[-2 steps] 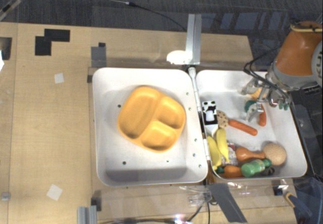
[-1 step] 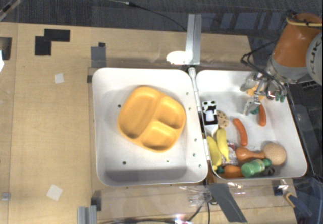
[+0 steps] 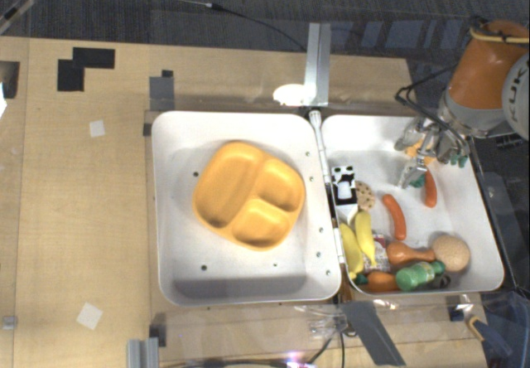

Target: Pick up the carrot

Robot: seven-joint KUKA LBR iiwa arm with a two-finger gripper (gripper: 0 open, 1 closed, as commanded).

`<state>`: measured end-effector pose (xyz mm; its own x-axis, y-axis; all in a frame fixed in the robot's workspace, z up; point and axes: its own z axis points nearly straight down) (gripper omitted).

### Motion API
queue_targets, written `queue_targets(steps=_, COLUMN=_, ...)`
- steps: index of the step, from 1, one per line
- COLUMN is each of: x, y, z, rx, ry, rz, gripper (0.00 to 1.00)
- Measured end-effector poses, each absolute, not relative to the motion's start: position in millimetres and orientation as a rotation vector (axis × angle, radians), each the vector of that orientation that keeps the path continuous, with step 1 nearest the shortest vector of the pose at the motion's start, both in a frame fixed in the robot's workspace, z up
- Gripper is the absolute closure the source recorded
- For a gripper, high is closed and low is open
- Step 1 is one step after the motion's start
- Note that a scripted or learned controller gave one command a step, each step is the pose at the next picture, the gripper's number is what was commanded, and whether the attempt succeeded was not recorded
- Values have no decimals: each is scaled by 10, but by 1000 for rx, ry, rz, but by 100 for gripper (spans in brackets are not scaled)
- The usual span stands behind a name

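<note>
**Gripper low in the right bin, carrot lying just beside it**

The grey arm with its orange band enters from the upper right of the frame and bends down into the right bin (image 3: 489,275). Its gripper (image 3: 416,166) sits low in the upper right part of that bin. From this slanted view I cannot tell how wide it stands, and nothing is seen held in it.

The carrot (image 3: 430,190), a small orange-red tapered piece, lies on the bin floor just right of and below the gripper tip. It is close to the tip, and whether they touch cannot be told.

Further toward the middle of the bin lies a sausage (image 3: 394,216) of similar colour. Along the bin's left wall are a black-and-white block (image 3: 343,183), a cookie (image 3: 363,195) and yellow bananas (image 3: 358,239). The lower right corner holds a beige ball (image 3: 451,252) and a green toy (image 3: 416,276), crowded together with other orange pieces.

The left bin (image 3: 178,275) holds a yellow divided plate (image 3: 248,193) at its centre.
</note>
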<state>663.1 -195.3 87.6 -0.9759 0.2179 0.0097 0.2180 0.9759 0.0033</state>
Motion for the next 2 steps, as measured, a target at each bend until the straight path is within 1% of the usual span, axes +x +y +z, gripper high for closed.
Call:
queue_targets(steps=1, x=6695, y=-1950, z=1032, rx=-344, ry=-3142, rz=-1, gripper=100)
queue_targets(steps=2, x=6559, y=-1411, z=984, rx=-172, ry=-3147, rz=-1, gripper=100)
